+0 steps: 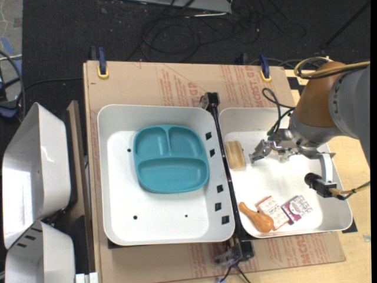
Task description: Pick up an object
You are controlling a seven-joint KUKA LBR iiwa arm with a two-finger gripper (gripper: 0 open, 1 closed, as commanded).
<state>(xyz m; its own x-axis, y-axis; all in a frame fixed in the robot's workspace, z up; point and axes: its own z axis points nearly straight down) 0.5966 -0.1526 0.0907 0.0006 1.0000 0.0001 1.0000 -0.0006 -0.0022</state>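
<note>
Hovering gripper (260, 152) nr wood block (235, 154), labels unreadable

A teal three-compartment plastic plate (171, 159) lies in the glossy white left bin (118, 217). In the white right bin (336, 220) are a pale tan wooden block (235, 154), an orange-brown pear-shaped toy (257, 217), a red-and-white printed packet (271, 209) and a pink-and-white patterned packet (297, 207). The surface is tan cardboard (177, 87) with faded red lettering. The arm (336, 102) is grey with an orange band.
</note>
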